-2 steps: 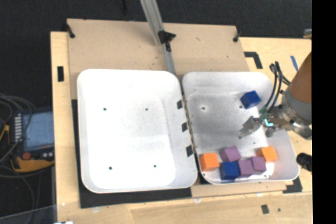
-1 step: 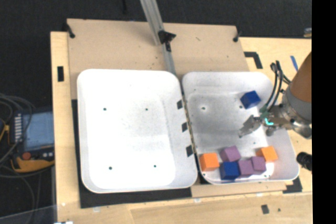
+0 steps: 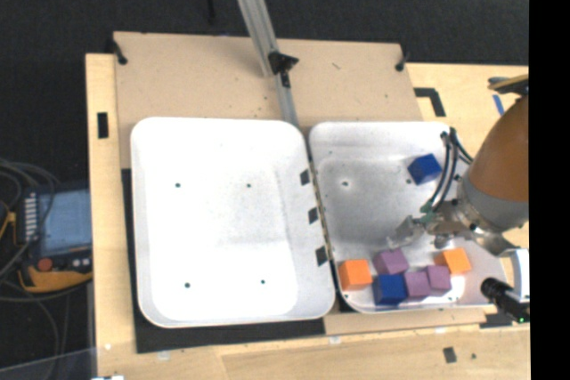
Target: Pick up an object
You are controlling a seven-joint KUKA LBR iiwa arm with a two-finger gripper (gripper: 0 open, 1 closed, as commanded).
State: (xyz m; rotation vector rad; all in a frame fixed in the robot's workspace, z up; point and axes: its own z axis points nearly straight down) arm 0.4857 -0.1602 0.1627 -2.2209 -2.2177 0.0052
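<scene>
**Operator:** End effector (image 3: 419,227) sits low inside the right bin (image 3: 356,147), just above the cluster of blocks along the near wall. I cannot tell whether it is released or clenched; nothing shows between its tips.

**Listener:** Where are the blocks?

**Operator:** A purple block (image 3: 390,262) lies just below the tip, touching a dark blue block (image 3: 389,287). An orange block (image 3: 355,272) sits to their left. Another blue block (image 3: 424,167) lies apart, farther back.

**Listener:** How would you proceed?

**Operator:** I'd centre over the purple block, since its neighbours crowd it, then descend straight. My arm (image 3: 499,165) reaches in from the right, wrist bent downward over the counter (image 3: 223,76).
</scene>
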